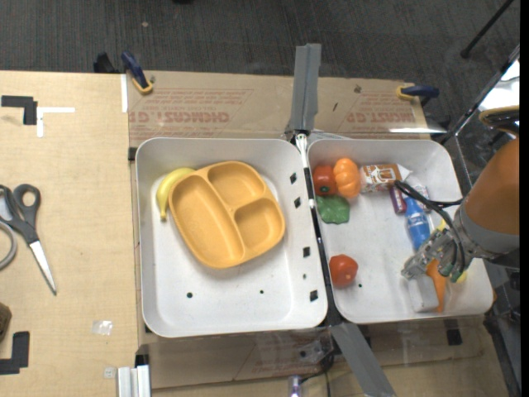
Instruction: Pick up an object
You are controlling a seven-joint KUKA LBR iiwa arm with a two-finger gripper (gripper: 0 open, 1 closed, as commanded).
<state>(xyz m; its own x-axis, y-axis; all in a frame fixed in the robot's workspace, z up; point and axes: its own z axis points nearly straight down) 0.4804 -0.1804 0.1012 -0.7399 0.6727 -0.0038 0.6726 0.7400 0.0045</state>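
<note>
Jaws (431,265) low in right bin (372,300), orange carrot (439,292) just beneath, grip state unclear

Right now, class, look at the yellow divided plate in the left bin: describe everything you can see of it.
The yellow divided plate looks like smooth, matte plastic, a rounded shape with raised rims splitting it into three compartments, one long and two smaller. It lies flat, right way up and turned at a slant, on the floor of the left bin, towards its back. A banana curves along its upper-left edge, seemingly touching it. Nothing lies in its compartments.
</note>
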